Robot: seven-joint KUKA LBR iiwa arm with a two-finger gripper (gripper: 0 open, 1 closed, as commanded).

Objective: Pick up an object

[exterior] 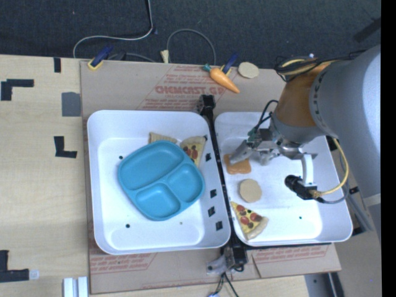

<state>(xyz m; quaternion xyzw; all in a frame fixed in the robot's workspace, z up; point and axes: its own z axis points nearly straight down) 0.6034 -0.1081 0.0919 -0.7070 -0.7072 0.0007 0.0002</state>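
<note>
Nearest the camera, in the right bin [334, 228], lies a pizza slice [249, 219], then a round biscuit [250, 190], both flat toy foods that look light and stiff. Just beyond them an orange piece [238, 165] rests by the bin's left wall, with the gripper [245, 151] low over its far edge; whether the claw is spread or pinching cannot be told. Thin and probably slick, the piece seems best pinched across its narrow width. Farther left, a blue tray [161, 179] sits in the other bin; a carrot [223, 79] lies on the cardboard beyond.
</note>
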